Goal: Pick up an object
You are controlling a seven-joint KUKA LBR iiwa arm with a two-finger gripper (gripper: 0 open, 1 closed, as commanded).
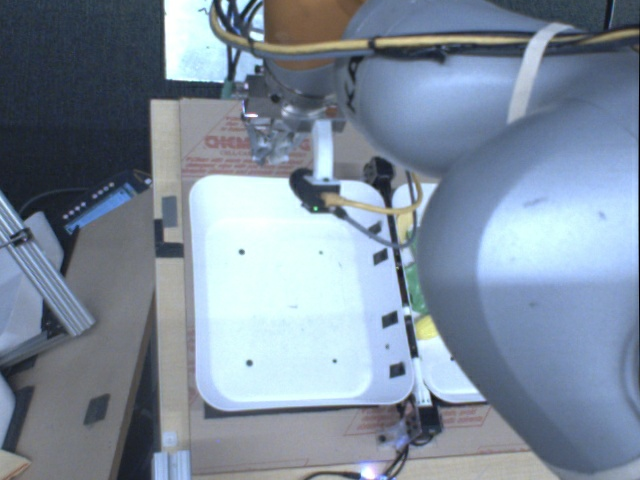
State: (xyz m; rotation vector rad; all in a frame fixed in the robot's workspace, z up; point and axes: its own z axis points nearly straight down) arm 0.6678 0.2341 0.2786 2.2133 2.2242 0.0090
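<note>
From above, the grey arm fills most of the right side and covers nearly all of the right bin, where a scrap of something yellow-green peeks out by the divider; I can't make out what it is. The left bin lies bare and white. The gripper hangs past the left bin's far rim, over the cardboard sheet on the bench. Whether its jaws are released or clenched, I cannot tell, and nothing is visible between them. By my reckoning, the pick is not yet made.
</note>
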